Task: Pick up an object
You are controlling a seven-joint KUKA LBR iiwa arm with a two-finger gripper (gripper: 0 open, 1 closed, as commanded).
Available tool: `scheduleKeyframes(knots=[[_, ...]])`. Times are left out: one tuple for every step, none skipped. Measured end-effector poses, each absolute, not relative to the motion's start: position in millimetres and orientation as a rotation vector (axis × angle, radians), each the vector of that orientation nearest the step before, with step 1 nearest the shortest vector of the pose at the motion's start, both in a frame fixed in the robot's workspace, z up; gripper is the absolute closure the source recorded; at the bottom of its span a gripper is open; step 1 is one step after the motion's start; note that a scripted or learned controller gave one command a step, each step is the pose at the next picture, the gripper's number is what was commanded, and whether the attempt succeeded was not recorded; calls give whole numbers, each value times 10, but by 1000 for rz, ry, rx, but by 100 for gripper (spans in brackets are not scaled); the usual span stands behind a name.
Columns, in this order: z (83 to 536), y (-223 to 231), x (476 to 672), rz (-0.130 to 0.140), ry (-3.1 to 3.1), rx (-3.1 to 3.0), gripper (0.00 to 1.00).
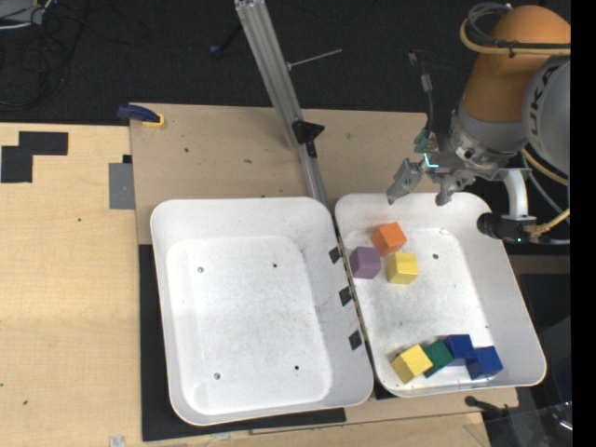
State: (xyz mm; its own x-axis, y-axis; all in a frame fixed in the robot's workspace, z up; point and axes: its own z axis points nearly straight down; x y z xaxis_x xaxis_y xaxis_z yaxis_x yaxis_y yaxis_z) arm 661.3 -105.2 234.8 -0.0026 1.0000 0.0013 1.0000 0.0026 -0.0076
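Nothing is picked up yet: the gripper [424, 188] hangs with jaws spread and empty above the right bin's [521, 319] far edge, while the orange cube [389, 237], purple cube [365, 262] and yellow cube [402, 267] lie just beyond it, ungrasped.

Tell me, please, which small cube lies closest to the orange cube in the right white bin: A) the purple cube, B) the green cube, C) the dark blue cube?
A: the small purple cube sits just below-left of the small orange cube, while green and blue lie at the bin's near edge.
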Motion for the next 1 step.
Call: scheduleKeyframes(knots=[[2374,-1051,6621,4,-2225,-2215,0]])
